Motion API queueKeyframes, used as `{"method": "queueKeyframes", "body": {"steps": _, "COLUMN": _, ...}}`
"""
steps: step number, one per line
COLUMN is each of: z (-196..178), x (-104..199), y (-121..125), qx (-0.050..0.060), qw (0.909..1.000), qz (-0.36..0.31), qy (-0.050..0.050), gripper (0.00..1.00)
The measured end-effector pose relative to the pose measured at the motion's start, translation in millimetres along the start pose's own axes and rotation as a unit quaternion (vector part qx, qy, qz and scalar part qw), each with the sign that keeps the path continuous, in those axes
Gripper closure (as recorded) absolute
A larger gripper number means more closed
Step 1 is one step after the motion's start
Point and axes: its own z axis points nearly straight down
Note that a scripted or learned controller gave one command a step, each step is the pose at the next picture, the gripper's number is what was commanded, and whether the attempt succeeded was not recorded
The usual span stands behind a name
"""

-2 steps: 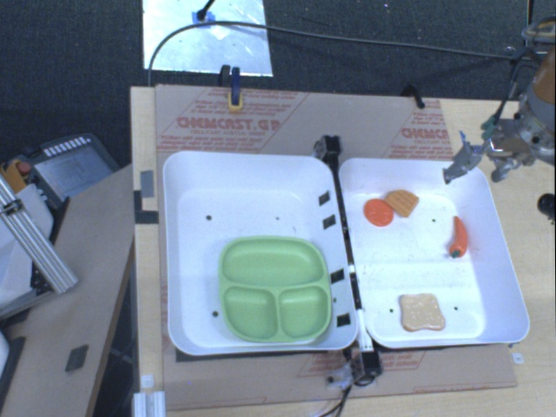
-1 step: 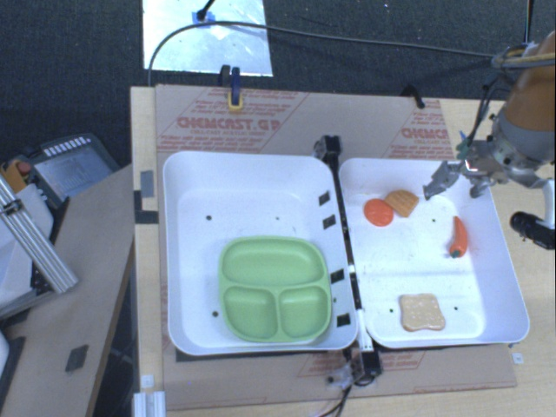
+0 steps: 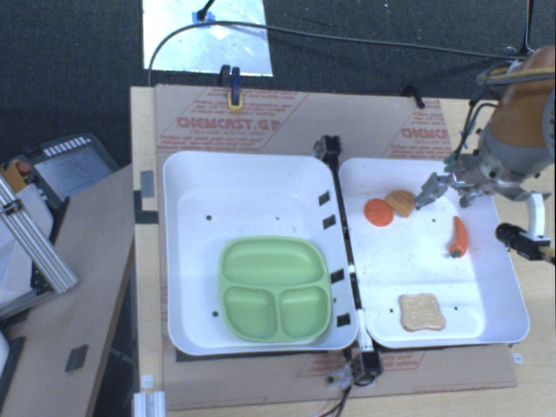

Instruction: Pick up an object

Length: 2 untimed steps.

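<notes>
Two bins are sitting side by side: the left bin (image 3: 187, 181) is holding a green tray (image 3: 274, 288), the right bin (image 3: 499, 320) a tomato (image 3: 379, 212), a cookie (image 3: 401, 202), a carrot (image 3: 458, 236) and toast (image 3: 421, 312). Reaching in from the right, the arm (image 3: 519, 120) is being cut off by the frame edge. Its gripper (image 3: 427, 196) is hanging low just beside the cookie — nothing is showing between its tips, but they are too blurred and small to say whether they are spread or closed.
</notes>
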Motion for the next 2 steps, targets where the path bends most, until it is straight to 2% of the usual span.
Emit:
{"method": "queueKeyframes", "body": {"steps": 1, "z": 62, "x": -2, "y": -3, "qx": 0.001, "qw": 1.0000, "qz": 0.000, "qy": 0.000, "gripper": 0.00}}
{"method": "queueKeyframes", "body": {"steps": 2, "z": 47, "x": -2, "y": -1, "qx": -0.003, "qw": 1.0000, "qz": 0.000, "qy": -0.001, "gripper": 1.00}}
